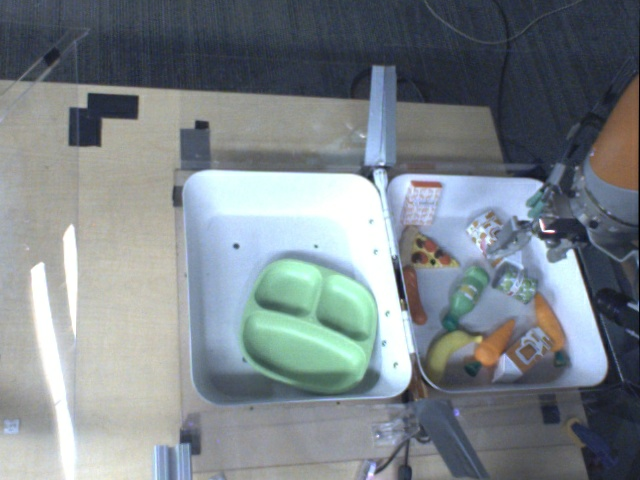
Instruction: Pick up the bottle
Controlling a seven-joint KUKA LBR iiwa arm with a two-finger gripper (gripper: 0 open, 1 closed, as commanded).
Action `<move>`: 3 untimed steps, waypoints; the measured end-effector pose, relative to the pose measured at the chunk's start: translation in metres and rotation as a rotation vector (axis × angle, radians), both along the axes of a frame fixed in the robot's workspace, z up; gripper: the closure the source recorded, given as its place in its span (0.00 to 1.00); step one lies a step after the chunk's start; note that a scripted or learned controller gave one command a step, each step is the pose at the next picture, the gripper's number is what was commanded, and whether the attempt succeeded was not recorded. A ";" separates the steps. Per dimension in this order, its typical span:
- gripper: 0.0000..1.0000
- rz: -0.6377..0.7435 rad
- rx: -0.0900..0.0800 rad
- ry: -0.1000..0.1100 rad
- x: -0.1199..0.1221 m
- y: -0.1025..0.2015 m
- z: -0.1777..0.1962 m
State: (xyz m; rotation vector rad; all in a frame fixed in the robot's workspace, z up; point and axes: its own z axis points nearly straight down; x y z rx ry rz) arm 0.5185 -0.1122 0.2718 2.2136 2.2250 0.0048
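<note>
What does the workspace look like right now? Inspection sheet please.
Surface: wooden bench bearing a left bin and a right bin.
Job's things: green bottle lying tilted mid right bin, not grasped.
Clutter: green divided plate in the left bin; pizza slice, banana, carrot, small packets.
Grippers: claw above the right bin's upper right, apart from the bottle.
Cables: black cable looping on the floor.
Surroundings: dark carpet.

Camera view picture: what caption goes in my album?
Robot gripper hovers over toy food beside a green bottle; green plate lies next door.
</note>
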 end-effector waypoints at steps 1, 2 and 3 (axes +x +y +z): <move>0.00 0.036 0.000 0.002 -0.022 0.015 -0.162; 0.00 -0.123 0.001 -0.006 0.019 0.007 -0.183; 1.00 -0.122 0.002 -0.014 0.022 0.008 -0.171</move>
